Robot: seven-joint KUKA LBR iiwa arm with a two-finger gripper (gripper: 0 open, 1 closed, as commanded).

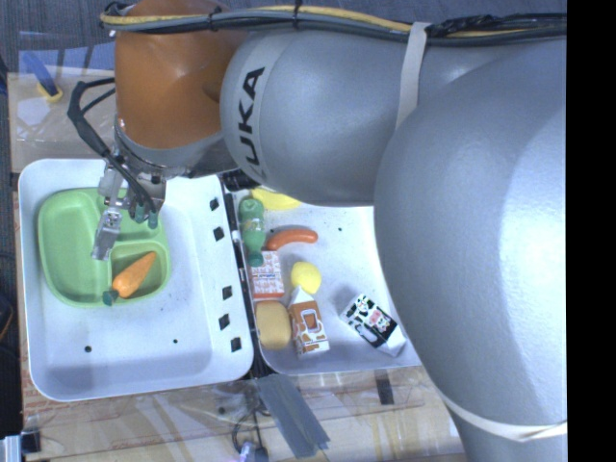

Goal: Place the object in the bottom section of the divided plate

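The bulky grey arm with its orange band (pixel 173 65) runs off the top and right edges and covers the far rim of both shallow white bins, along with most of the right-hand white bin (pixel 337 359). A yellow object (pixel 274 200) pokes out from under it, too little showing to name. The upper part of the green divided plate (pixel 67 248) lies partly behind the wrist. The small print on the milk carton with black-and-white cow pattern (pixel 373 323) and the orange-brown juice box (pixel 308 325) is too small to read.
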